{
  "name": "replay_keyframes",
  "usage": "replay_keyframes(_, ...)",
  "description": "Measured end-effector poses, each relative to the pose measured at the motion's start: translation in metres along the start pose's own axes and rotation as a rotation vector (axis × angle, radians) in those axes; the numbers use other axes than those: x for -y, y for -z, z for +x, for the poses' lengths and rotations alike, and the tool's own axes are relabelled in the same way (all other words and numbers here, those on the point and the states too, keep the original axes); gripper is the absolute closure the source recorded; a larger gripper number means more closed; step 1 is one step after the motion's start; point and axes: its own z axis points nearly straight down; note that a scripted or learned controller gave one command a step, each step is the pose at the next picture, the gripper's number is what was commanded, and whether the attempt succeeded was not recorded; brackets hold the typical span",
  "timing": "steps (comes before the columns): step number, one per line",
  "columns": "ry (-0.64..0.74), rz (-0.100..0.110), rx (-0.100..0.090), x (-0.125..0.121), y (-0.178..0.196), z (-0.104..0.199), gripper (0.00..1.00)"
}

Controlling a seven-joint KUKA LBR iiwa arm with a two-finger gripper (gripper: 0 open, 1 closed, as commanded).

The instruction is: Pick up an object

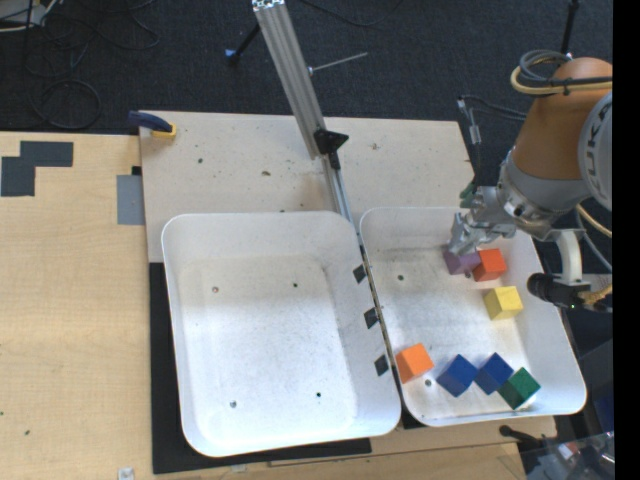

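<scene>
Pincer [466, 240] sits over, perhaps touching, the purple block [460, 262].

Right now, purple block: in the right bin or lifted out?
In. The purple block sits in the right bin, beside an orange block, under the gripper.

Two white bins [262, 230], speckled with dark dots. Right bin [560, 368] blocks: purple [461, 262], red-orange [491, 264], yellow [503, 302], orange [413, 361], two blue [457, 375] [493, 372], green [521, 386]. Bench [240, 168] beige; table [70, 298] light wood with grey patches. Arm [555, 138] grey with orange band. Silver rail [295, 68] with checkered black-white tip. Floor [400, 28] dark blue-black.
</scene>
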Motion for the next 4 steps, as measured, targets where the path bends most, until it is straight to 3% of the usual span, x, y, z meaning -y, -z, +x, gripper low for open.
replay_keyframes(1,0.000,-0.001,0.000,-0.001,0.048,-0.001,1.00)
replay_keyframes(4,0.004,0.007,-0.002,0.048,0.051,0.147,1.00)
